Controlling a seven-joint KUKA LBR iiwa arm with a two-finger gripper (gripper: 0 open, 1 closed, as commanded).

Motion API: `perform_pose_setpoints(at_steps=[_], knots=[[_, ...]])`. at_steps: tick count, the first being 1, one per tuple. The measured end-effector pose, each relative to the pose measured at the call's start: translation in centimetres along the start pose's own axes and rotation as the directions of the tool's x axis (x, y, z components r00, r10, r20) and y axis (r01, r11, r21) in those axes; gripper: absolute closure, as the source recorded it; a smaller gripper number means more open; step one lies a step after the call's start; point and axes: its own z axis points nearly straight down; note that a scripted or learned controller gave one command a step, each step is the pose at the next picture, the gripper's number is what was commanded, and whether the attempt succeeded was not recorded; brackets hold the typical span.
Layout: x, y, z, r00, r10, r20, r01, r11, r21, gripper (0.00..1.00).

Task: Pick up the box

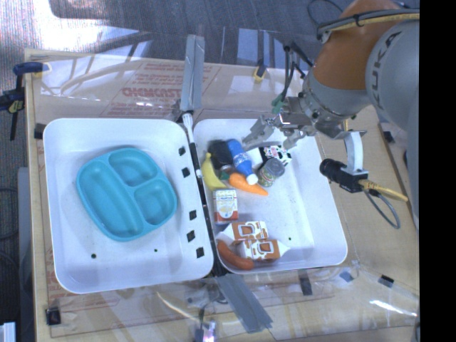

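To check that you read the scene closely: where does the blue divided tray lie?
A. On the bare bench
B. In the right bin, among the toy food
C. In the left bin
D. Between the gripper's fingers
C: the blue divided tray lies flat in the left bin.

On my arm (399, 48), at the right edge, I make out part of the grey letters "KUKA". The cardboard (153, 84) on the far side of the bins carries red print, too blurred to read. The small carton (226, 205) label is illegible.
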Motion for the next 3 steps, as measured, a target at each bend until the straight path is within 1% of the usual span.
perform_pose_setpoints(at_steps=[1, 2, 3], knots=[[-3.8, -1.1, 0.0, 0.987, 0.161, 0.001, -0.161, 0.987, -0.003, 0.0], [-7.3, -11.1, 10.5, 0.957, 0.291, -0.001, -0.291, 0.957, 0.0, 0.0], [0.5, -7.9, 18.5, 0.981, 0.196, 0.0, -0.196, 0.981, -0.012, 0.0]])
